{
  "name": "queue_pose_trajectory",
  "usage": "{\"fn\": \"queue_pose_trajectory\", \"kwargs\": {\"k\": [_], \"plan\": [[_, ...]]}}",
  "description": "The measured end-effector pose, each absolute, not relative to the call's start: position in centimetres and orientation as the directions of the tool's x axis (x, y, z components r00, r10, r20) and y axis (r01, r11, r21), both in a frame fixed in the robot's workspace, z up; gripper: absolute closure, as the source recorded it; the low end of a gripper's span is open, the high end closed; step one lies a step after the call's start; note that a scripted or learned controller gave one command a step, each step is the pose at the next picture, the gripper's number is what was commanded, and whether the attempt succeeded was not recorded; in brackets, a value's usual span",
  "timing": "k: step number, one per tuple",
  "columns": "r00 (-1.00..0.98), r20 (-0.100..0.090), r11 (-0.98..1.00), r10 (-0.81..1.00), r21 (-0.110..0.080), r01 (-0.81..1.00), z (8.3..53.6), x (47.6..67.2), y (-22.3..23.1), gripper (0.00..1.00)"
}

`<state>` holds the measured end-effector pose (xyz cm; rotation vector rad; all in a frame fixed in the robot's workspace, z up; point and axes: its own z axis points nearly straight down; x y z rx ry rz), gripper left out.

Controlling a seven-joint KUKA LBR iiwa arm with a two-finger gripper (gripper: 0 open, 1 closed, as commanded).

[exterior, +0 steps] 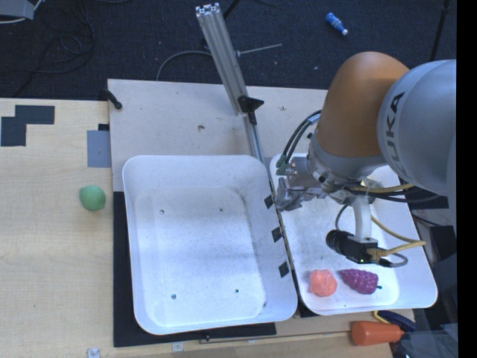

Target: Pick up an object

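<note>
In the right bin (417,293), near its front edge, a pink-orange lumpy object (323,283) lies beside a purple bunch of grapes (359,280). My gripper (288,192) hangs over the right bin's left rim, close to the wall between the two bins and well behind both objects. Nothing shows in its grasp. The grey arm with its orange band (361,99) covers most of the right bin's back half.
The left bin (149,174) stands beside the right one. A green ball (92,198) rests on the bench left of the bins. An orange object (376,333) lies in front of the right bin. An aluminium rail (227,58) slants up behind the bins.
</note>
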<state>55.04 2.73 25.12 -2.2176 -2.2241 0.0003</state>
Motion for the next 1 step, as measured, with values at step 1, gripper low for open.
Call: {"fn": "queue_pose_trajectory", "kwargs": {"k": [1], "plan": [[-0.003,0.001,0.003,1.000,-0.001,1.000,24.69,54.99,8.15,1.00]]}}
